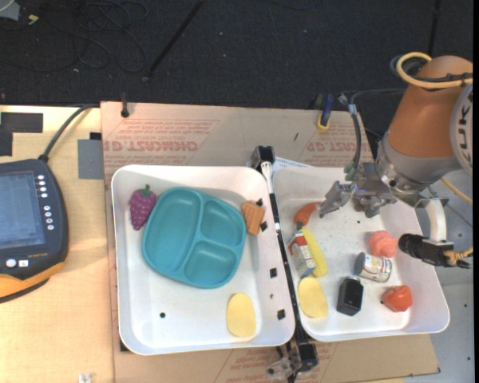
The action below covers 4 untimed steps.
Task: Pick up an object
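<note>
Claw (345,198) over right bin (439,313), we cannot tell its opening; we judge can (375,267) light, slippery, best gripped mid-body

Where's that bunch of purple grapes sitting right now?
The purple grapes lie in the left bin, near its upper left corner, right beside the left edge of the teal divided plate.
</note>
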Motion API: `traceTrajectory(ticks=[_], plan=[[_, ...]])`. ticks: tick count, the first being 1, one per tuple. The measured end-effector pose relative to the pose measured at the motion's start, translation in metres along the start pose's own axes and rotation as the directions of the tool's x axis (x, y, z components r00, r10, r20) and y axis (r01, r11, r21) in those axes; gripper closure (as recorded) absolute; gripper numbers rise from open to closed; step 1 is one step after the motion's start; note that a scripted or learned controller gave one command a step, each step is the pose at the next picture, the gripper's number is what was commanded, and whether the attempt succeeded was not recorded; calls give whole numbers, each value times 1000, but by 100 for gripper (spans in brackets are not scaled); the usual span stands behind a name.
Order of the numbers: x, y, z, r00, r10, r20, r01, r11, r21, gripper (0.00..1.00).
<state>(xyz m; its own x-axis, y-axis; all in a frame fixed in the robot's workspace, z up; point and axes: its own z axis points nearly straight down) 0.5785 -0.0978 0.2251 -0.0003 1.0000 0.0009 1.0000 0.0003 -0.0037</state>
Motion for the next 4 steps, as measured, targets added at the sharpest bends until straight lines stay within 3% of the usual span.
traceTrajectory(ticks=[1,3,4], plan=[[-21,29,145,1000,2,1,-2,1000,2,0],[-1,-57,137,1000,6,4,-6,1000,-2,0],[-31,14,137,1000,-2,3,2,1000,-6,0]])
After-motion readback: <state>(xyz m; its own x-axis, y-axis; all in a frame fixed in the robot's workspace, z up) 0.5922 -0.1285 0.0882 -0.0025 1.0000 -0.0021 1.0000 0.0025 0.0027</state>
